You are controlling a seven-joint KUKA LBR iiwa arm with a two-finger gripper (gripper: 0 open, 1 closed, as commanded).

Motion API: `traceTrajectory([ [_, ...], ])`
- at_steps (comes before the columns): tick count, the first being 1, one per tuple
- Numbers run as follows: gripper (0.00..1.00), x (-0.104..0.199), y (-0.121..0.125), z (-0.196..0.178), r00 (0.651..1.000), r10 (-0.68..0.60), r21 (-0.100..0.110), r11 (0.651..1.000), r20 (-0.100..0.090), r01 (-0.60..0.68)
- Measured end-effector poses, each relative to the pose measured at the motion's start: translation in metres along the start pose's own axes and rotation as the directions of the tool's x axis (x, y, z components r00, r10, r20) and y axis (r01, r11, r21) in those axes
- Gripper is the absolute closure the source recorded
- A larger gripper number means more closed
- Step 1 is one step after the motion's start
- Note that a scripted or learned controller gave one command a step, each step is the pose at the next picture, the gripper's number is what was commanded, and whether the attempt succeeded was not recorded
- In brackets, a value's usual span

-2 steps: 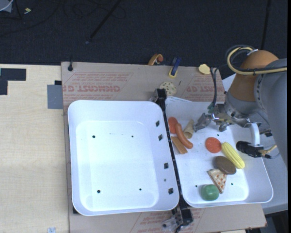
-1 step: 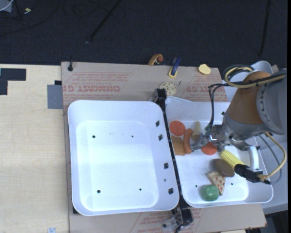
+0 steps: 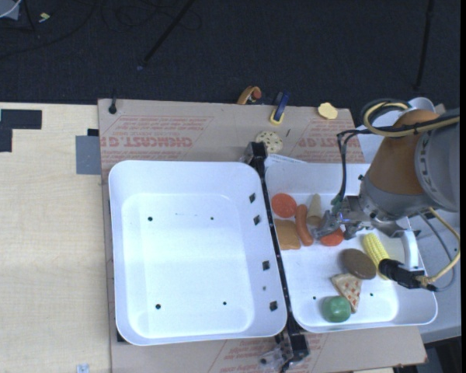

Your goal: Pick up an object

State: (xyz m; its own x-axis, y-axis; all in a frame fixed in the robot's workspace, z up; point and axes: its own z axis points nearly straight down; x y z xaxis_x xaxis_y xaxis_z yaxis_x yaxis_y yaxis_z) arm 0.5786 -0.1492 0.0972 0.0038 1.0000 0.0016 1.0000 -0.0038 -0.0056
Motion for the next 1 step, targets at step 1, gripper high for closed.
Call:
traceTrajectory([
  [1, 1.00, 0.0754, 0.0652, -0.0975, 1.000, -0.013, -0.018, 1.000, 0.000, 0.013],
])
